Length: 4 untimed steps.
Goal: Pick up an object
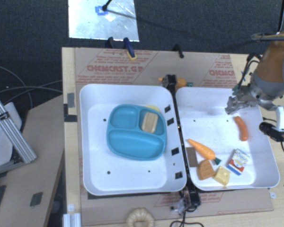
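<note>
So the arm is reaching in over the right bin (270,171) and the gripper (236,104) is hanging near the bin's back right area, over bare white floor. There's nothing between the fingers as far as the view shows, and honestly they're too small and blurry to say whether they're spread or closed, so can't tell.

Looks like it's sitting in the approach step: no pick is happening yet. The nearest candidate is the sausage (242,128), lying just in front of the gripper and a bit to the side, apart from it. It's a smooth orange-red rounded stick, probably plastic toy food, so it's likely going to roll or slip unless the fingers are closing across its short width.

Further toward the front of that bin, a carrot (201,149) is lying at a slant, tapered and glossy orange, next to a brownish bread-like piece (205,170), a pale yellow cheese block (222,176), and a small printed carton (238,161) with flat faces, which is probably the easiest to pinch.

The left bin (92,141) is holding a blue divided tray (128,141), smooth moulded plastic, with a tan block (149,122) sitting in one of its upper compartments.

Next move, I'm guessing: shifting over the sausage, lining up across it, dropping down.
</note>
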Available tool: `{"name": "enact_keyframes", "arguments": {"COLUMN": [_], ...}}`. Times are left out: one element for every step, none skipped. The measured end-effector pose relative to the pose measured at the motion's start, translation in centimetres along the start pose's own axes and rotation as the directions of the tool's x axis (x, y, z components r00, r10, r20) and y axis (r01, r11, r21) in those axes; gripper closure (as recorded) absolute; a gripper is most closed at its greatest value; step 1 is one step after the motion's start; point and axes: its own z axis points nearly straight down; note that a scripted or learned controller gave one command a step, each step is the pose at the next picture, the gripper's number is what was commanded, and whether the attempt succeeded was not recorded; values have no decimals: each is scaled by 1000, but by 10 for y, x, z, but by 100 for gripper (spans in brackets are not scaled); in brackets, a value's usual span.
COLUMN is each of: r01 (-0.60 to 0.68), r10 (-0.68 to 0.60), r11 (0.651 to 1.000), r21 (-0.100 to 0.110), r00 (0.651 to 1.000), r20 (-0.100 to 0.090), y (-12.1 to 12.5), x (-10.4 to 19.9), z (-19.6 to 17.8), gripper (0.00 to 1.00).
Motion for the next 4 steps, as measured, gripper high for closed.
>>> {"name": "enact_keyframes", "arguments": {"r01": [1,2,5,3], "r10": [-1,-2,-5,-3], "r11": [1000,1000,1000,1000], "r21": [-3,1,5,7], "r00": [1000,1000,1000,1000], "r20": [1,0,-3,-2], "y": [9,11,-14,-35], "x": [-3,-3,46,89], "z": [-63,-86,-96,-84], "gripper": [100,100,100,100]}}
